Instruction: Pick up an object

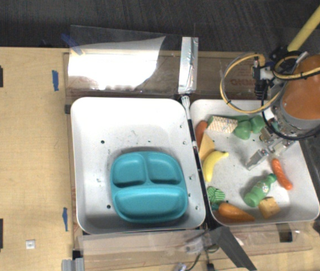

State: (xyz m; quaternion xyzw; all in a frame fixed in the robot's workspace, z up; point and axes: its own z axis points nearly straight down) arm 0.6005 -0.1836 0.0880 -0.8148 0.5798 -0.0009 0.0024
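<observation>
Teal divided plate (147,187), alone in left bin (86,129).
Right of plate: one banana (213,162), two carrots (236,212); gripper (260,154) hovering, finger spread impossible to tell; no legible writing.

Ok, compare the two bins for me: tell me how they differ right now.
The left bin holds one large thing, a teal divided plate; the right bin holds many small toy foods, among them a banana and a carrot. The gripper hangs over the right bin, not the left bin. Both are shallow, white and sit side by side.
</observation>
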